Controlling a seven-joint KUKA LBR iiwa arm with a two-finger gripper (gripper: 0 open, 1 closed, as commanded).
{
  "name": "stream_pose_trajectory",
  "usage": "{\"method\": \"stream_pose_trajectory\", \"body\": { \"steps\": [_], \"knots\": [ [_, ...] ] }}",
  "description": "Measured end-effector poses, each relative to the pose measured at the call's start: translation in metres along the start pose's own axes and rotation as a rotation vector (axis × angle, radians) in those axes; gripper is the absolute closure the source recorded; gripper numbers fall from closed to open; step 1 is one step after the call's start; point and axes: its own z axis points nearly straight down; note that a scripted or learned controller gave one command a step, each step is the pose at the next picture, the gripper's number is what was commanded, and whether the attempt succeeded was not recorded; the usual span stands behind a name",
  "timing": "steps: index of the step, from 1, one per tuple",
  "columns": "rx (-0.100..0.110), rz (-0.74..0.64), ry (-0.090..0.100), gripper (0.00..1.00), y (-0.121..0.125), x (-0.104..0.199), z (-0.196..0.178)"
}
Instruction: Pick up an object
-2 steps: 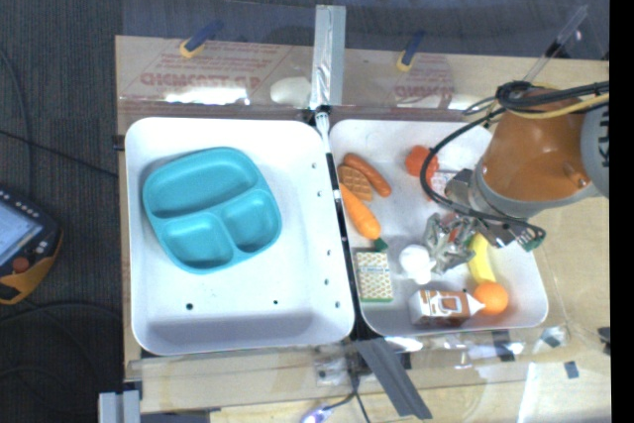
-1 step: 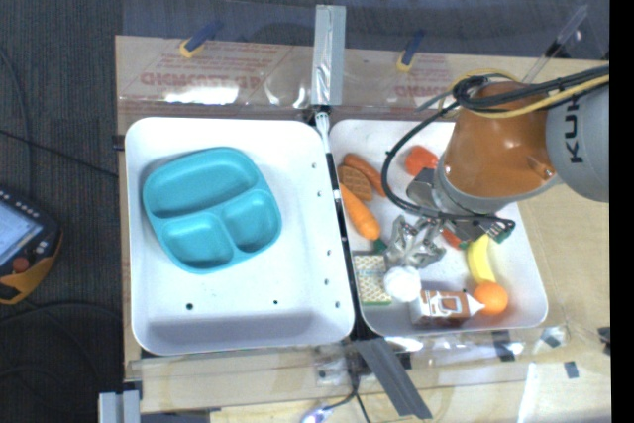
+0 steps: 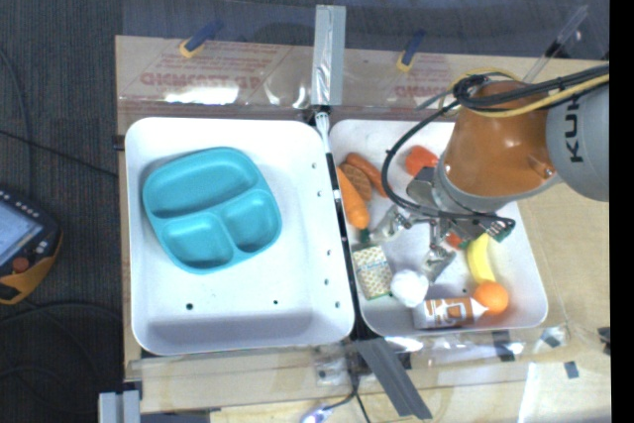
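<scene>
Gripper (image 3: 428, 235), its grip state impossible to tell, hangs low in the crowded right bin (image 3: 530, 258), where the banana (image 3: 480, 260) and white ball (image 3: 408, 287) could get knocked aside.

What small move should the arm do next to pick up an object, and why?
Probably lower straight down a little. The gripper hangs over the right bin, where a white ball, a banana and an orange lie close below it, and nothing shows between its fingers.
</scene>
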Motion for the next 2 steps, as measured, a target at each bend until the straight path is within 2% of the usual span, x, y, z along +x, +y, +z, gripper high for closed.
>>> {"method": "stream_pose_trajectory", "body": {
  "steps": [1,2],
  "knots": [
    [0.004,-0.117,-0.002,0.00,-0.060,0.085,0.010],
    [0.005,-0.115,-0.006,1.00,-0.060,0.083,-0.001]
  ]
}}
